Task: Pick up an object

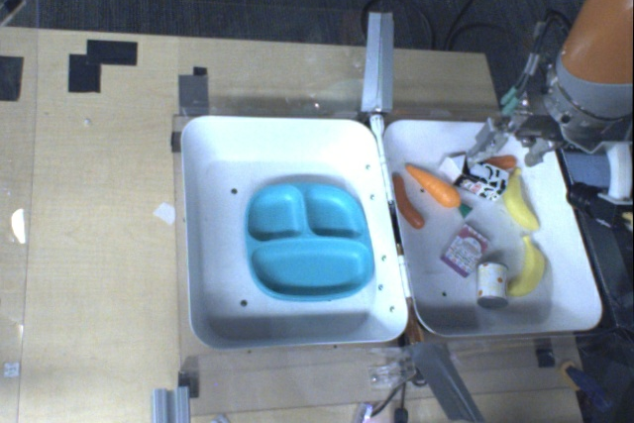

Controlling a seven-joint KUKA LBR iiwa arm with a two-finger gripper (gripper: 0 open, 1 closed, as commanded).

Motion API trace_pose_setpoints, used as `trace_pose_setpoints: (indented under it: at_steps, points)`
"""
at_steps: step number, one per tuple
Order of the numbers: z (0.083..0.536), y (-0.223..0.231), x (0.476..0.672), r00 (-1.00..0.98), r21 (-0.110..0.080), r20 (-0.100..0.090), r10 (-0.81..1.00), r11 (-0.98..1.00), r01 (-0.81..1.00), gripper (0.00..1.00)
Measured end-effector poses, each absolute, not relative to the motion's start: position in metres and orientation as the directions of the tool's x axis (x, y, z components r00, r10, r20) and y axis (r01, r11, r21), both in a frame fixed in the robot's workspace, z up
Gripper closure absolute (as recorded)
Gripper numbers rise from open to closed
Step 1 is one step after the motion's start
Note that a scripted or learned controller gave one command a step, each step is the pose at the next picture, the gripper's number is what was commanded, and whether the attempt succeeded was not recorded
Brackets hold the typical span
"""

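— Can you read any writing on the things in the bins?

— No. The black-and-white carton (484, 181) at the far side of the right bin (570, 312) has a bold printed pattern, but no letters come clear.

— And the small purple packet (464, 250) nearer the middle of that bin?

— It bears a pale printed panel, too small and blurred to read.

— The little can (491, 280) beside it?

— Its label is blurred as well. No word, brand or number is legible anywhere.

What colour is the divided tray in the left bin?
Light blue; the divided tray shows plainly in the camera view.
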State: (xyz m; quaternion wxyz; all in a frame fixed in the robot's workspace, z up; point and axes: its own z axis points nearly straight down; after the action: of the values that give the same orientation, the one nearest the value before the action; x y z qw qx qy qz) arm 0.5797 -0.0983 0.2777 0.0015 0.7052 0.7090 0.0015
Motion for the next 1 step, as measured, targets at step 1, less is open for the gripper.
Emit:
trace_pose_setpoints:
  at_steps: [1]
  points:
    - [0.2843,-0.1018,0.5477,0.012,0.005,0.0,1.0,-0.012,1.0,0.0]
